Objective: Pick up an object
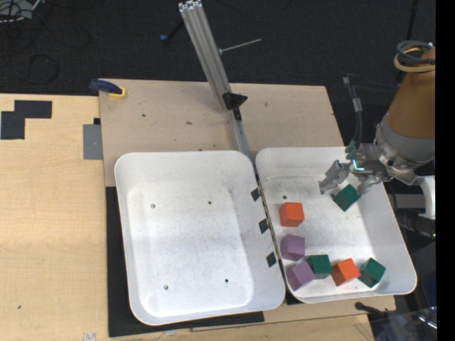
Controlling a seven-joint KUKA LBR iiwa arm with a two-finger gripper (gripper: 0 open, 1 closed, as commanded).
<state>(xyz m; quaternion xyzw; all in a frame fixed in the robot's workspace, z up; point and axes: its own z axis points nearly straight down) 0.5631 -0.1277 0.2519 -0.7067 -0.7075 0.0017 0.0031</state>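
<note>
My gripper (348, 185) hangs over the upper right part of the right bin (313, 160). A dark green block (347, 198) sits tilted between its two grey fingers, and the fingers are closed against it. Loose blocks lie lower in the same bin. An orange cube (291, 214) rests near the bin's left wall. Below it are two purple cubes (292, 247) (300, 273). Along the front edge sit a green cube (320, 264), another orange cube (345, 271) and a further green cube (372, 271).
The left bin (186, 233) stands beside the right one, with black clips (262, 225) along the shared wall. A slanted aluminium bar (210, 55) rises behind the bins. The arm's orange band (416, 105) is at the right.
</note>
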